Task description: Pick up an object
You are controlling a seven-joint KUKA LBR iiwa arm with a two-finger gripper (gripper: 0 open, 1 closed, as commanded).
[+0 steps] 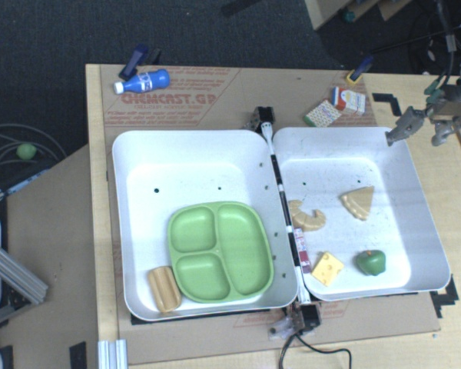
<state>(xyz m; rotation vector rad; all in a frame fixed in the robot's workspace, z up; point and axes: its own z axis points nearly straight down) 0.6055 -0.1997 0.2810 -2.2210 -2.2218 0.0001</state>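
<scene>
— So, where do you stand with the pick?

— Your gripper [422,126] hangs at the far right corner of the right bin [422,206], fingers spread apart with nothing between them, so you hold nothing yet. I judge it is parked high there to leave the bins clear.

— What can you go for?

— In the right bin: a tan wedge [358,203], a curved pastry piece [306,217], a yellow cheese block [326,268] and a green pepper [371,262], all apart. The left bin [138,175] holds a green divided plate [217,250] with a bread piece [164,289] touching it.
</scene>
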